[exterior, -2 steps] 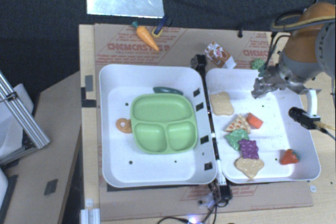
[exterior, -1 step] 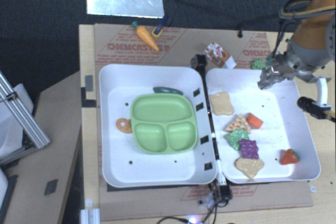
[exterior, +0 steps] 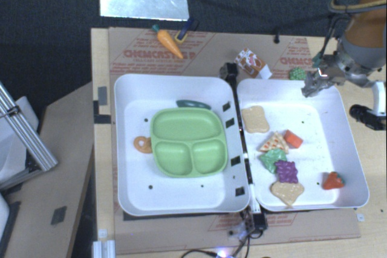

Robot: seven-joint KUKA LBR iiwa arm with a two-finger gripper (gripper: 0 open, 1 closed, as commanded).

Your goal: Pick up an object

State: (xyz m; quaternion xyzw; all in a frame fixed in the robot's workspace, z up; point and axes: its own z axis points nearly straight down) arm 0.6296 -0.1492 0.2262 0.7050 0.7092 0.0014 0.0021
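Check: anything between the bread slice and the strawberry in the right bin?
Yes. In the camera view, the orange piece lies roughly between the bread slice and the strawberry; beyond it, bare white bin floor runs to the strawberry.

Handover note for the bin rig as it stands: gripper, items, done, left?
Gripper: over the far right corner of the right bin, nothing visibly held; I cannot tell its opening.
Right bin: bread slice, pizza slice, orange piece, green leafy piece, purple grapes, second bread piece, strawberry.
Left bin: green divided tray, pretzel beside it.
Outside the bins: carrot, small box.
Done: no pick yet.
Left: descend on an item, grasp, lift.
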